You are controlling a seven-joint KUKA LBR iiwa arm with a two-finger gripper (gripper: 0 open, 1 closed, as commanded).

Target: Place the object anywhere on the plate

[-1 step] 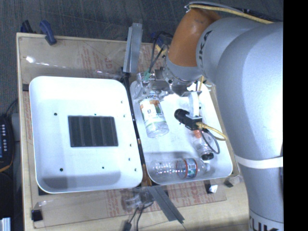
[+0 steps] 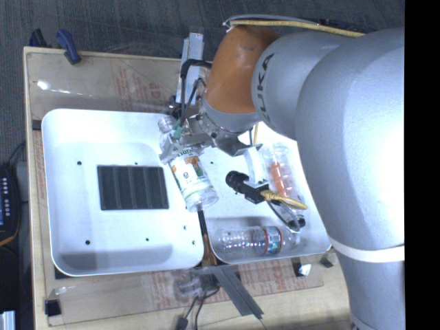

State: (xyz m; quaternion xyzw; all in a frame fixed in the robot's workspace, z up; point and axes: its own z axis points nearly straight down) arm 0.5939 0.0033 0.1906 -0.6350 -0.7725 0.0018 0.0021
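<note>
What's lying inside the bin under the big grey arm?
A clear bottle lies along its near wall, and an orange-filled packet lies farther back. The arm covers the rest of that bin.

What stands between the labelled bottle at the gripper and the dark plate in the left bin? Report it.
Nothing visible does. The labelled bottle sits tilted over the right edge of the left bin, cap end at the gripper. The dark ridged plate lies left of it on the bin floor, with bare white floor between them.
</note>
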